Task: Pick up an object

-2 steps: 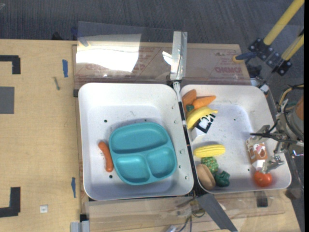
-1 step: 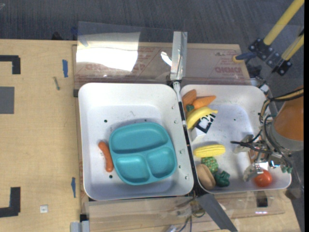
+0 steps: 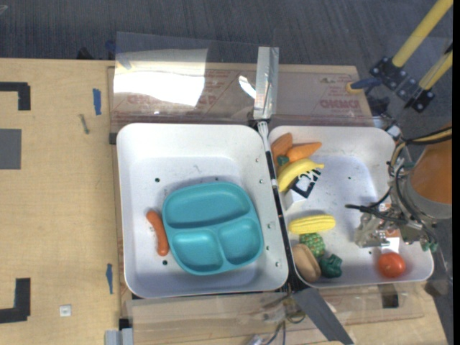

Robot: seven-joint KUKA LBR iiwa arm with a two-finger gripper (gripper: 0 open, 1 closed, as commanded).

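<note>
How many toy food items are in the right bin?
7 visible: carrot, orange piece, banana along the left wall; corn mid-bin; bread roll, broccoli near-left; tomato near-right. More may hide underneath.

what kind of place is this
Probably a robotics lab bench for pick-up trials: two white bins side by side, toy food such as a banana and tomato, and a robot gripper reaching in.

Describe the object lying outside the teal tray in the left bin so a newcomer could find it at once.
Start at the left bin, which holds a teal divided tray. Just off the tray's left edge, on the bin floor, lies a small orange-red sausage. It is the one loose item in that bin; the other toy foods sit in the right bin.
</note>
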